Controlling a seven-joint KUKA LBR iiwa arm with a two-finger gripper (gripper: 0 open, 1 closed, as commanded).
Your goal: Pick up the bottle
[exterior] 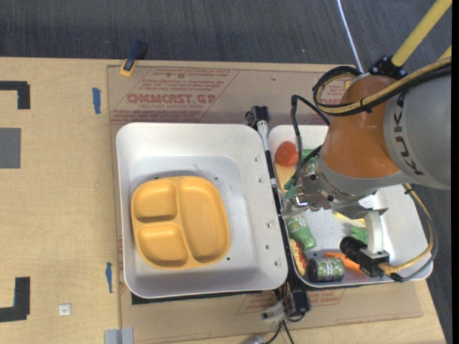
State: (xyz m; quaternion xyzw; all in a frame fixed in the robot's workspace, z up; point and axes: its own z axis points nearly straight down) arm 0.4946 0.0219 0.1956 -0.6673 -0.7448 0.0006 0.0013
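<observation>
Lying near right bin's [423, 224] front | bottle [327, 268] | below-left of arm [366, 138]

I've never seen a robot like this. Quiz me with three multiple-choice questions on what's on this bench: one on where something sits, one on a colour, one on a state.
1. Where is the yellow three-compartment plastic tray?
A. left white bin
B. right white bin
C. on the cardboard

2. What colour is the band above the arm's wrist?
A. blue
B. orange
C. green

3. Where is the arm?
A. over the left bin
B. over the right bin
C. off the bench

Answers: 1 A, the tray lies on the left white bin's floor. 2 B, the band is orange. 3 B, the arm hangs over the right white bin, among its clutter.
</observation>
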